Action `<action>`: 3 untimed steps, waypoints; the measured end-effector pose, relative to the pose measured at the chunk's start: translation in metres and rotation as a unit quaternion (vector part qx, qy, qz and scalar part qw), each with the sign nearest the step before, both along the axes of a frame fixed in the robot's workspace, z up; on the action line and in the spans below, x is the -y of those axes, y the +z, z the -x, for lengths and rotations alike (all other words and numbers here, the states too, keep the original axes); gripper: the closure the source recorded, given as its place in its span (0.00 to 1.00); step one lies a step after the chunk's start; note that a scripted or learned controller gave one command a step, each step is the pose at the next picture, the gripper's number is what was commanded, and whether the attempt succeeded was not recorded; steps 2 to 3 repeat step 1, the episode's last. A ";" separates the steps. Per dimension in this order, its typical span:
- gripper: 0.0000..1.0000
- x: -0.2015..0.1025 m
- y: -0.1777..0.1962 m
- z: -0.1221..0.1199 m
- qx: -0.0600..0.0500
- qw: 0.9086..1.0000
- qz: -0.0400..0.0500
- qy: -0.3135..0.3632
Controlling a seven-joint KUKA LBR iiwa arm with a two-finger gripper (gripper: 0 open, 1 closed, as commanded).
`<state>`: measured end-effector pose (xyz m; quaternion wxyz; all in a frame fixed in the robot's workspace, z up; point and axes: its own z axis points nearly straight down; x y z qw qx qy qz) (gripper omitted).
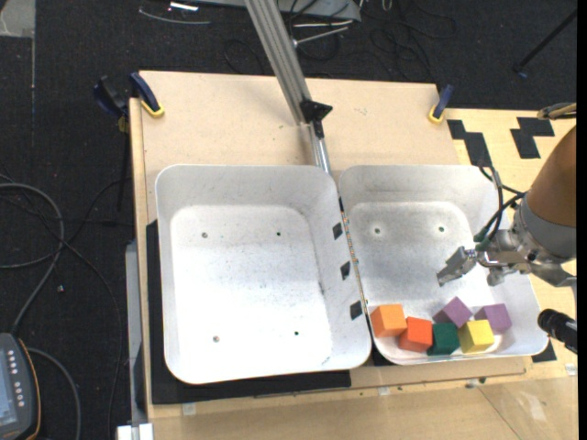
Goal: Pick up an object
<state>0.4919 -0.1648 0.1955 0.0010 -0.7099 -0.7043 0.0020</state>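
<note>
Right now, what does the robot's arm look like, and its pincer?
The arm is grey with a big orange band near the wrist. Thin green and dark cables loop along it. The pincer at its end is small, grey and metal.

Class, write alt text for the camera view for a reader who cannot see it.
A robot arm reaches from the right over the right bin, its gripper above coloured blocks clustered at the bin's near edge. The left bin sits beside it on a wooden bench.
</note>
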 end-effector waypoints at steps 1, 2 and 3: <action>0.00 0.041 -0.100 0.002 0.004 1.000 -0.001 0.003; 0.00 0.041 -0.100 0.002 0.004 1.000 -0.001 0.003; 0.00 0.041 -0.100 0.002 0.004 1.000 -0.001 0.003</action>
